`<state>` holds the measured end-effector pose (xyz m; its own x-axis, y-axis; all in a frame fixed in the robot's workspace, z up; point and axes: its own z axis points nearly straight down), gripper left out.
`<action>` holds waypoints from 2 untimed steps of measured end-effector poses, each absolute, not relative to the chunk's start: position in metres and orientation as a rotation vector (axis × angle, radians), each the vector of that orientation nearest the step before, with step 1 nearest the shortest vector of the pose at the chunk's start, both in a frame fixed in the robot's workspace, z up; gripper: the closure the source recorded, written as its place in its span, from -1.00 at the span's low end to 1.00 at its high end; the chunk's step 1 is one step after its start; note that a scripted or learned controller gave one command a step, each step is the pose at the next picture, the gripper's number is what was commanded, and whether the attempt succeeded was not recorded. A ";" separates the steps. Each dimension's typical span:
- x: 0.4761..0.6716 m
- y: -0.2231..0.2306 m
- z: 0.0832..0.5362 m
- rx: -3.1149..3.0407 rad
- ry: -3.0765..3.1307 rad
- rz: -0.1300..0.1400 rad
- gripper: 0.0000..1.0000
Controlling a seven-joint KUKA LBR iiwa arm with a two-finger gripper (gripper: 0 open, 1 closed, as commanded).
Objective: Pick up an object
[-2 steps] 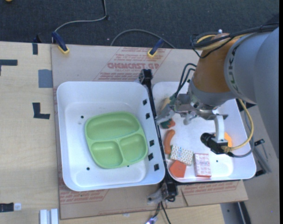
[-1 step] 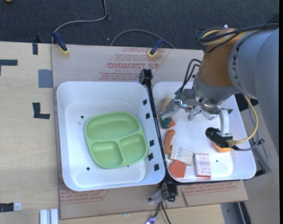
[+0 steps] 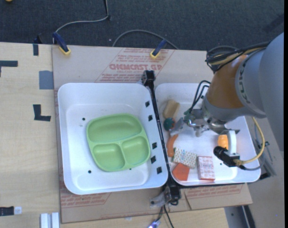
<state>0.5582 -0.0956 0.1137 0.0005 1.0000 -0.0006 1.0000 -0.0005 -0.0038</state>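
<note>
Hand (image 3: 190, 121) low in right bin (image 3: 248, 177), near teal object (image 3: 169, 123), grip hidden

Bench (image 3: 20, 141): pale wood, with black tape marks.
Cardboard sheet (image 3: 129, 65): lay flat on it, clamped at the far edge.
Bins (image 3: 68, 141): two, side by side on the cardboard.
</note>
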 end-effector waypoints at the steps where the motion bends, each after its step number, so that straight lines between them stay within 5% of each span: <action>1: 0.577 -0.094 0.086 -2.221 -2.222 0.001 -1.00; 2: 0.578 -0.095 0.096 -2.224 -2.225 0.001 1.00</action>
